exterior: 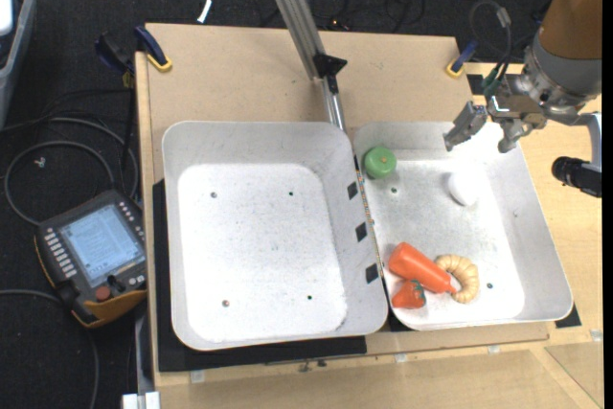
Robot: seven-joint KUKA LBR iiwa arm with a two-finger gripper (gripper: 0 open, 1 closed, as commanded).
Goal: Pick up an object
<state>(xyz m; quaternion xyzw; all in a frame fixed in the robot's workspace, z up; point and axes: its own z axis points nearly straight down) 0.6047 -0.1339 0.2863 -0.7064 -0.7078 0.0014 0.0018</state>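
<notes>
Gripper with fingers spread and nothing between them, hanging above the far edge of the right bin, the grey arm reaching in from the right. A clean pick calls for centring over one isolated item, such as the white object just below or the green object in the far-left corner. The carrot, small red piece and tan curled piece touch near the front edge, so a grasp there risks a slip.

The gripper hangs over the upper right corner of the right bin, fingers spread apart with nothing between them. Inside this bin, a green round object sits at the upper left corner. A white object lies near the centre. An orange carrot, a red piece and a tan curved piece cluster at the lower left. The left bin adjoins the right bin's left edge.
</notes>
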